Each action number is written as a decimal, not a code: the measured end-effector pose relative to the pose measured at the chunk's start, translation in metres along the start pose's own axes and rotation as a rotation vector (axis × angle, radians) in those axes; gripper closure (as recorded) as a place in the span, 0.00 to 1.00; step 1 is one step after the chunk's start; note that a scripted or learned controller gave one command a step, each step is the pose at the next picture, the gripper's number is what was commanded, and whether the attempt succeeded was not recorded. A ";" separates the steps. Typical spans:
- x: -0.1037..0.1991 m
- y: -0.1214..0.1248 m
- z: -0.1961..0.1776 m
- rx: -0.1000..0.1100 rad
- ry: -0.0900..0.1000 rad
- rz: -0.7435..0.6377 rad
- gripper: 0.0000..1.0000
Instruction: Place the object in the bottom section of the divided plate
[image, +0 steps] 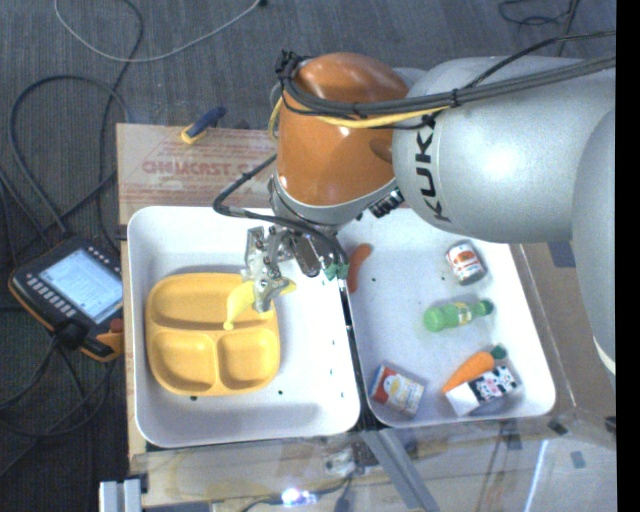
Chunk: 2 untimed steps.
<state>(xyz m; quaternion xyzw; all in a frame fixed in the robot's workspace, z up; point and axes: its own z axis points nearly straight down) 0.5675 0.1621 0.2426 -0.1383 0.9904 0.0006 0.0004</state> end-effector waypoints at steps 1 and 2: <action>-0.022 0.005 -0.057 -0.001 -0.001 0.014 1.00; 0.036 -0.004 0.006 -0.002 0.002 0.004 1.00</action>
